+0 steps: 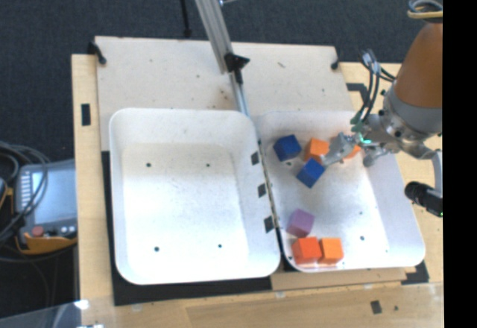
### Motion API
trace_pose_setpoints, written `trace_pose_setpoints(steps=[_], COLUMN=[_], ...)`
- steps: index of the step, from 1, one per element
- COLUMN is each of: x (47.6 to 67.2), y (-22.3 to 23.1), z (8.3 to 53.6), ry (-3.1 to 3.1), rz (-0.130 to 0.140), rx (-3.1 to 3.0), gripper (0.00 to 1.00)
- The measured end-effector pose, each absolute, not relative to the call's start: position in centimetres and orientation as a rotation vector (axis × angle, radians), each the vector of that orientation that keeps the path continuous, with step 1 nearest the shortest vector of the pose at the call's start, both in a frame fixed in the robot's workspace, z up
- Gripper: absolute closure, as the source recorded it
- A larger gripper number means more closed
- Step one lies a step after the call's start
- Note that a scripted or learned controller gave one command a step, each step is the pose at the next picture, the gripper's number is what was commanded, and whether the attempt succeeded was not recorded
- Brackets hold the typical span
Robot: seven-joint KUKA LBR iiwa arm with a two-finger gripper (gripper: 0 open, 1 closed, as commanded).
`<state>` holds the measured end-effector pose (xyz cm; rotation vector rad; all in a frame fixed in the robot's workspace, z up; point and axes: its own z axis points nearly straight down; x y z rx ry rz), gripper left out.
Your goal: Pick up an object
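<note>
Left shallow white plastic bin [186, 125] sits beside the right white bin [387, 233]. In the right bin: two blue cubes [287, 147] [311, 172] and a small orange cube [318, 147] toward its far edge, a purple cube [300, 222], then two orange cubes [305, 250] [331, 249] against the near edge. The metal two-finger gripper [344, 149] hangs just beside the small orange cube; its spread is too blurred to tell, and any contact is unclear. The grey-and-orange arm [419, 88] is cut off at the right.
</note>
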<state>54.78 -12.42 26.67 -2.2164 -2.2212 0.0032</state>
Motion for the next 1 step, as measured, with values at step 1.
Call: trace_pose_setpoints(steps=[1], x=[54.86], y=[-12.45], z=[26.90], ry=[-2.223], rz=[-0.001], rx=[-2.221], gripper=[0.00])
